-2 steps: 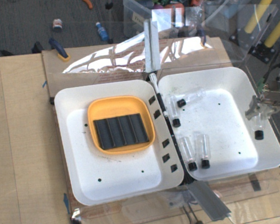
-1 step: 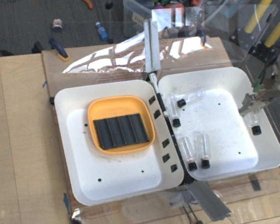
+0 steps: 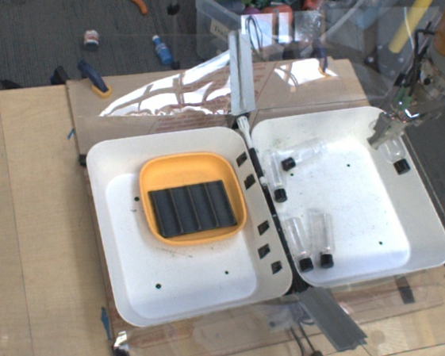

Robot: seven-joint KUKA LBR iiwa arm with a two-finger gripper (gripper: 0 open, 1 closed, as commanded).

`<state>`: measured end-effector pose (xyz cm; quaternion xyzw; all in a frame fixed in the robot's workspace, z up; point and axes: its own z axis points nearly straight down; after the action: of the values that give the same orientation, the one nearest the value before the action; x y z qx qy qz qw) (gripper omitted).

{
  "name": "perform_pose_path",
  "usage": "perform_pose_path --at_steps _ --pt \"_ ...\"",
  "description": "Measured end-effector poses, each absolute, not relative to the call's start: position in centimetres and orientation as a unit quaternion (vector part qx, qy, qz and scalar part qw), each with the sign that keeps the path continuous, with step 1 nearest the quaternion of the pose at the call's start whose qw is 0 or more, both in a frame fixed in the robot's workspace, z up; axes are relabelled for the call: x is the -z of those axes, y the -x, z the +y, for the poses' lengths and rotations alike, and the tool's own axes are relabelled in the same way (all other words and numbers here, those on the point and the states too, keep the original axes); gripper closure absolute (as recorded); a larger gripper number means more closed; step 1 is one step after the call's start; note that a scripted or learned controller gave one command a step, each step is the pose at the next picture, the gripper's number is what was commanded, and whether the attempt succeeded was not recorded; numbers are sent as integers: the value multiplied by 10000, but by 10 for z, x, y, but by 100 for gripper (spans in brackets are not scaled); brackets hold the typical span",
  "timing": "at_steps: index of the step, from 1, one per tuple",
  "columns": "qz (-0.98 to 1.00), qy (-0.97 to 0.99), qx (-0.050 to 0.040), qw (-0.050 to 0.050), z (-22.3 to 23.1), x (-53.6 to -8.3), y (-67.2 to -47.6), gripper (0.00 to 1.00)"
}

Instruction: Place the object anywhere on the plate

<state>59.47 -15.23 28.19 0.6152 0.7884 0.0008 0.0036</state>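
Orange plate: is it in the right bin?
No, the orange plate sits in the left bin, with a dark ridged object lying on it.

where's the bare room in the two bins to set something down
Left bin: a bare strip along the front, below the orange plate, which is mostly covered by a dark ribbed block. Right bin: open floor in the middle and right. Its left side is crowded with clear black-capped tubes.
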Motion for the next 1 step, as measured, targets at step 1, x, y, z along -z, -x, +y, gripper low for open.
perform_pose_path --at_steps 1 --pt "8038 -5948 -5 27 -147 -278 -659 100"
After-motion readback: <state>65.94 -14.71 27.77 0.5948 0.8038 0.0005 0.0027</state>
